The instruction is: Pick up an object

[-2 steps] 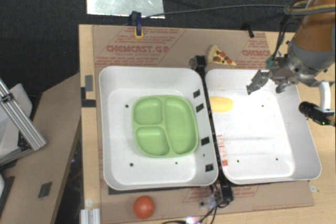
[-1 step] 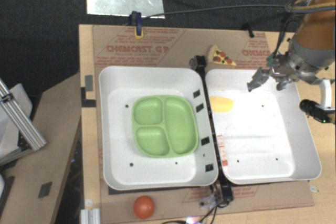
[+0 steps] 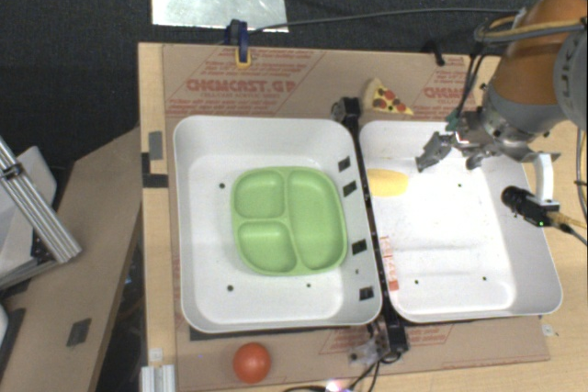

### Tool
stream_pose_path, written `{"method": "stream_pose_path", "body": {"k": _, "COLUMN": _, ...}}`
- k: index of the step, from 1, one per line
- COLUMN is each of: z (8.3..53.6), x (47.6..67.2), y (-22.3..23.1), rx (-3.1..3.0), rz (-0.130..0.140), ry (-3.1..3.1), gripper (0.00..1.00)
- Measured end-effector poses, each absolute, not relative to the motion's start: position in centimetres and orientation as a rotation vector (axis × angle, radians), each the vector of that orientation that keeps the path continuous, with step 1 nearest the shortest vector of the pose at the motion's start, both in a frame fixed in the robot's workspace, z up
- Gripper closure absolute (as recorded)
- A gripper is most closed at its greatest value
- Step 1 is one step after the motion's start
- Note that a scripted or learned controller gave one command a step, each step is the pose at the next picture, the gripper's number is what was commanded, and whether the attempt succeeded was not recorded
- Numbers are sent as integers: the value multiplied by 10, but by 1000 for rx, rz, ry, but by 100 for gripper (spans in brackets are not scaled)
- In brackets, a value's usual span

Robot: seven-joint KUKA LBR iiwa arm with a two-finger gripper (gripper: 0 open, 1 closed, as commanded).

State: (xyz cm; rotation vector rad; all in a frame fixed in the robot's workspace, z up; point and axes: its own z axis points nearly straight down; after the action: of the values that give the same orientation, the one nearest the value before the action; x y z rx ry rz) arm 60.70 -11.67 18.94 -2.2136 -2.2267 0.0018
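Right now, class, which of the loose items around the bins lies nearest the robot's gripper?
The yellow piece in the right bin, just left of the gripper. The pizza-slice toy sits behind the bins, and the orange ball lies in front.

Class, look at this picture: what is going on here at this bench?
A grey robot arm reaches in from the right, its gripper open and holding nothing above the right bin. A yellow object lies by that bin's left wall. The left bin holds a green divided tray.
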Motion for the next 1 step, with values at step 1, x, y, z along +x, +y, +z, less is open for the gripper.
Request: {"method": "stream_pose_path", "body": {"k": 1, "z": 127, "x": 609, "y": -119, "rx": -2219, "rz": 2, "ry": -2222, "gripper": 0}}
